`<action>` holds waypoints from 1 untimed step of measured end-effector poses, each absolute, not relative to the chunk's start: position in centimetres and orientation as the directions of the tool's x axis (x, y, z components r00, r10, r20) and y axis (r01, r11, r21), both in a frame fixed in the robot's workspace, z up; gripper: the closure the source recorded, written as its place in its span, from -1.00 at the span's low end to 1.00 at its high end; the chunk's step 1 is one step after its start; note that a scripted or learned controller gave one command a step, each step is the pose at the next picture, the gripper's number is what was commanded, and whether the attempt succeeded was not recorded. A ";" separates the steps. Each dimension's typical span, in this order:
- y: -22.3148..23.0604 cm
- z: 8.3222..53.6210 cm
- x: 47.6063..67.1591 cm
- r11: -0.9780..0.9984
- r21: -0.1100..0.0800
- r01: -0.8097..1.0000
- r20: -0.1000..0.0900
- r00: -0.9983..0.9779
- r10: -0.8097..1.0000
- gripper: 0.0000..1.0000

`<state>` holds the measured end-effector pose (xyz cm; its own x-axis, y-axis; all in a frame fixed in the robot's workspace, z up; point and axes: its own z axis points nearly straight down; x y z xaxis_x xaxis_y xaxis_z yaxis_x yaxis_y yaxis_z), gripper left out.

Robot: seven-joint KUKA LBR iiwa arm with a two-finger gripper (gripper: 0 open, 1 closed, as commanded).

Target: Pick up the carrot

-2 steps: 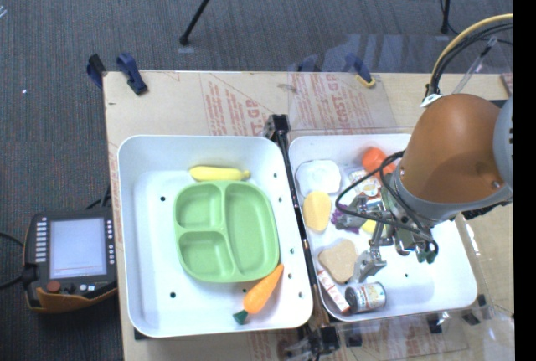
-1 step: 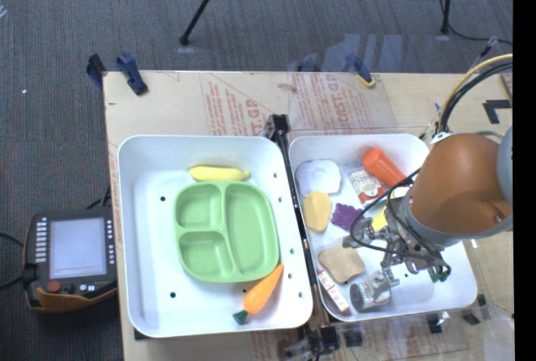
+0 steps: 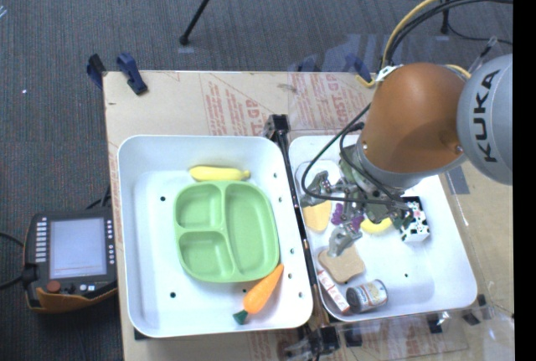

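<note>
The carrot (image 3: 262, 291), orange with a small green top, lies in the left bin (image 3: 134, 267) near its front right corner, just off the front edge of a green divided plate (image 3: 226, 231). My gripper (image 3: 339, 240) hangs low in the right bin (image 3: 452, 267), above a slice of toy toast (image 3: 345, 266). It is well to the right of the carrot, across the wall between the two bins. The arm's orange band (image 3: 414, 125) hides part of the right bin behind it.
A yellow banana (image 3: 219, 173) lies behind the plate. The right bin holds a pale yellow piece (image 3: 316, 217), a black-and-white toy (image 3: 414, 222), a dark jar (image 3: 367, 296) and a red-white tube (image 3: 332, 292). A control pendant (image 3: 71, 255) sits left of the bench.
</note>
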<state>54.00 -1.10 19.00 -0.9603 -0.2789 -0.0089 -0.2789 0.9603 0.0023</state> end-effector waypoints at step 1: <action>-0.3 18.6 50.3 1.000 0.002 -0.011 0.002 -1.000 -0.011 -1.00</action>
